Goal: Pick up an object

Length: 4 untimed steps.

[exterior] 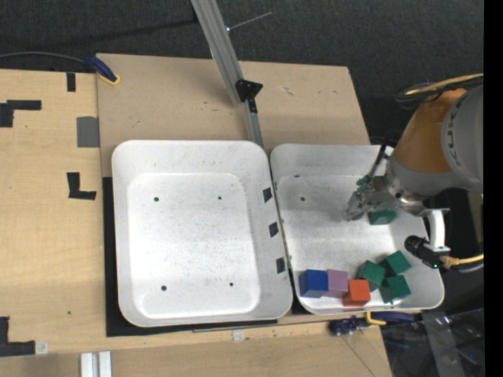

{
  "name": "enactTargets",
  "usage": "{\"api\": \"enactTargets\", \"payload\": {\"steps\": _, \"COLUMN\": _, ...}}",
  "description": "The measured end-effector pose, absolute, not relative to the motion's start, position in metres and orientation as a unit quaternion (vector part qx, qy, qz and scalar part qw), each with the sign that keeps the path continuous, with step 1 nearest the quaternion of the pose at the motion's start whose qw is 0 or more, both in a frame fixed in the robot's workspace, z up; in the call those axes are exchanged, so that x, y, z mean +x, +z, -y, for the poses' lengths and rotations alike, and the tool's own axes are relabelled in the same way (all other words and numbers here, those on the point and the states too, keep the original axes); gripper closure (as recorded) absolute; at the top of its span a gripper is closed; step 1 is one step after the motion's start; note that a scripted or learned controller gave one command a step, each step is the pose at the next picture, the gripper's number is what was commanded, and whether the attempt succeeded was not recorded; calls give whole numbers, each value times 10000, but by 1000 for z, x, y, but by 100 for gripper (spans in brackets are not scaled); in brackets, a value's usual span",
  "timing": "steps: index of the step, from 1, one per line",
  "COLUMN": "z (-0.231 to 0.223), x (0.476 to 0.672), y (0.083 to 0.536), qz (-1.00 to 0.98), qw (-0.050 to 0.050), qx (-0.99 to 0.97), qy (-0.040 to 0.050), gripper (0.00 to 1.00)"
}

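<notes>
My gripper (362,205) hangs low over the right half of the right bin (314,171), below the arm's orange band (420,136). A green block (383,217) lies right beside it, partly hidden under the wrist; I cannot tell whether it is held. Along the bin's near edge sit a blue block (314,281), a purple block (337,280) and an orange block (358,291). Three more green blocks (372,273) (398,262) (395,288) cluster in the near right corner.
The left bin (189,151) stands side by side with the right one. A slanted metal pole (224,45) with a black clamp crosses the bench at the back. A cable and black connector (420,250) hang off the arm over the bin's right rim.
</notes>
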<state>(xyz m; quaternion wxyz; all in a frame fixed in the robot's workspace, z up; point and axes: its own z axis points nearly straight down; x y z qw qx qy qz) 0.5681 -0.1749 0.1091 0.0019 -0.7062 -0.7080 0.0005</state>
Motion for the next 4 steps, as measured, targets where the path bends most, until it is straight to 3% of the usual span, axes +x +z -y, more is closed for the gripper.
{"api": "enactTargets", "payload": {"steps": 3, "z": 181, "x": 566, "y": 255, "qz": 7078, "qw": -20, "qx": -7064, "qy": -9, "gripper": 100}}
{"api": "enactTargets", "payload": {"steps": 4, "z": 133, "x": 576, "y": 242, "qz": 7090, "qw": 8, "qx": -7052, "qy": 0, "gripper": 100}}
